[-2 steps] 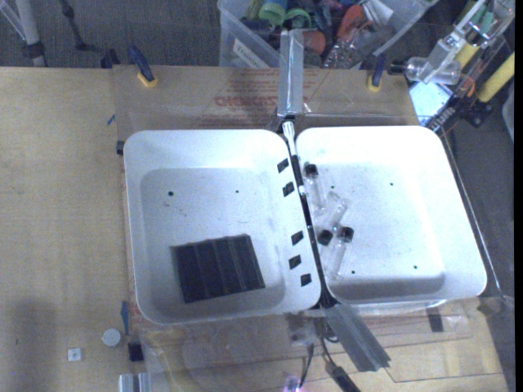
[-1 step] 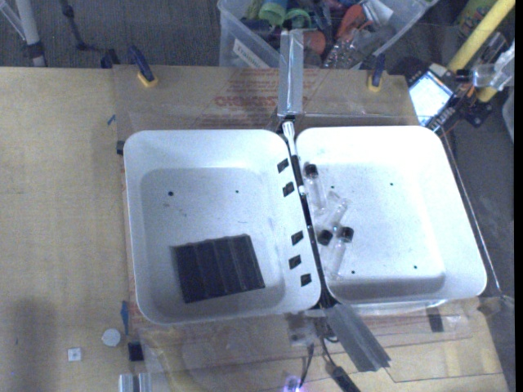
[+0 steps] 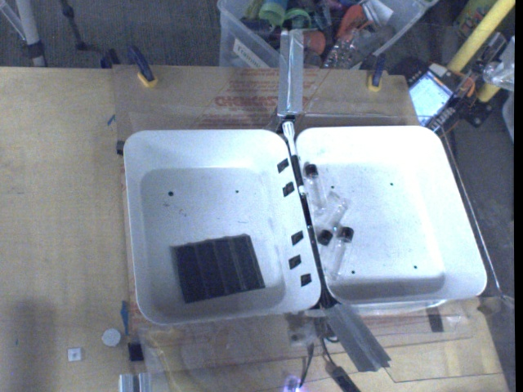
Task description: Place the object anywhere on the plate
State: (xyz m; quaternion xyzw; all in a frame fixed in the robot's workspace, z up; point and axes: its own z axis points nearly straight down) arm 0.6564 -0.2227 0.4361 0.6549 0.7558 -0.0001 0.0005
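In the left bin (image 3: 135, 219), near side, lies the dark ribbed plate (image 3: 219, 268); beyond, against the right bin's (image 3: 458, 219) left wall, clear black-capped vials (image 3: 331, 215), likely light, slick, brittle, best pinched mid-body; fingers' state untellable.

- A pale wooden bench (image 3: 57, 186) fills the left and middle.
- Behind its far edge stands a clear plastic tub (image 3: 327, 11) crammed with colourful toys.
- Dark grey carpeted floor (image 3: 122, 15) lies beyond.
- A yellow tube (image 3: 482, 27) leans at the far right corner.
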